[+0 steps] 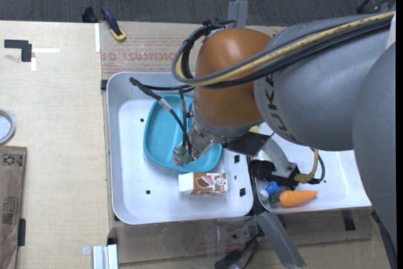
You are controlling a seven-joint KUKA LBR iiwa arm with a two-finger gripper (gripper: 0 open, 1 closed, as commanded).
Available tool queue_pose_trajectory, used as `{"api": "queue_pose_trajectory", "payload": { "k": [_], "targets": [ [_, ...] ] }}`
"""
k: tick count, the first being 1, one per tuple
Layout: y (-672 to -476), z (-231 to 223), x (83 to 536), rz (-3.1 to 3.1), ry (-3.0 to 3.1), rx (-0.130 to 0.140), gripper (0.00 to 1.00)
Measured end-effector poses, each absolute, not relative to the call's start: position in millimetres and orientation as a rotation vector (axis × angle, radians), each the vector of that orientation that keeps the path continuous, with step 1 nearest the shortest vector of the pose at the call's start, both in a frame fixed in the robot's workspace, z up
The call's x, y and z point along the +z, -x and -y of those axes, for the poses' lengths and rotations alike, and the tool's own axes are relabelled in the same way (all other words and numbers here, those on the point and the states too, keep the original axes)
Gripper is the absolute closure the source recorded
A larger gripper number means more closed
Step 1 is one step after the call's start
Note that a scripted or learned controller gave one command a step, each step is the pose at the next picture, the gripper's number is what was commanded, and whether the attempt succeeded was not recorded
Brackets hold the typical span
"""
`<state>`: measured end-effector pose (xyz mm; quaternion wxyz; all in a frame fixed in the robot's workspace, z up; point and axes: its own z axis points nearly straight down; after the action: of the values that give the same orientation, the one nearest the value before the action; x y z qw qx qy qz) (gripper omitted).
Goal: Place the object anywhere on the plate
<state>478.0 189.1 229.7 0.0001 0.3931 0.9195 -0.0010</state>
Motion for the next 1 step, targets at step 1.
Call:
{"api": "queue_pose_trajectory", "payload": {
  "k": [1],
  "targets": [
    [-478.0, -189.1, 229.7, -2.889, -1.235, -0.003, 0.00]
  ]
}}
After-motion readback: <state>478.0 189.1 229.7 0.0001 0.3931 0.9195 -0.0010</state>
